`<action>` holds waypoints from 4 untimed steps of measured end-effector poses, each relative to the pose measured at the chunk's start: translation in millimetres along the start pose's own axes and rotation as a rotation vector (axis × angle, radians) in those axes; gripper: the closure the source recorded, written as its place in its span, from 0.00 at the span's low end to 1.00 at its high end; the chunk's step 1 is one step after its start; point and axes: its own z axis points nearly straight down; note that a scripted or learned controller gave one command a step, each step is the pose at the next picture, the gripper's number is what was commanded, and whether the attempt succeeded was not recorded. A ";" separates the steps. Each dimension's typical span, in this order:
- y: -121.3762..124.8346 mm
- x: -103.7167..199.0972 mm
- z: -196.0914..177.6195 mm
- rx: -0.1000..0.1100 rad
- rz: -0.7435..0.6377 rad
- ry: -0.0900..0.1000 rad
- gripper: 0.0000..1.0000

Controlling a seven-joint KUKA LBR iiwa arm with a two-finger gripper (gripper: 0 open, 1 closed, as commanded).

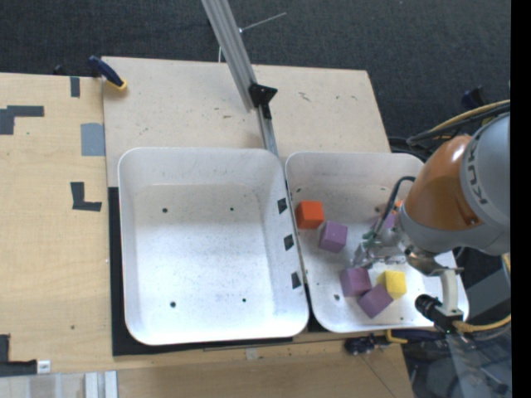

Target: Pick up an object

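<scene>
The gripper (371, 251) hangs low in the right bin (332, 168), crowded by purple blocks (355, 281), a yellow block (396, 283) and an orange cube (310, 215).

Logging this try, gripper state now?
Gripper: cannot be told. It is down in the right bin, among the purple blocks and beside the yellow block; nothing visibly held.

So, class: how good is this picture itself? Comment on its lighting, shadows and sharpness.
Camera view: lighting is even and soft, with no harsh glare on the glossy left white plastic bin; faint shadows sit beside the small orange cube and the purple blocks; block edges look soft; the pincer is a blurred tangle under the grey-and-orange arm, too unclear to read.
</scene>
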 end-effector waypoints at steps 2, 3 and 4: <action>-4.9 14.7 -89.7 -0.007 -0.001 -0.002 1.00; -3.8 15.0 -142.4 -0.009 -0.001 -0.003 1.00; -3.0 76.4 -146.4 -0.004 -0.007 0.000 1.00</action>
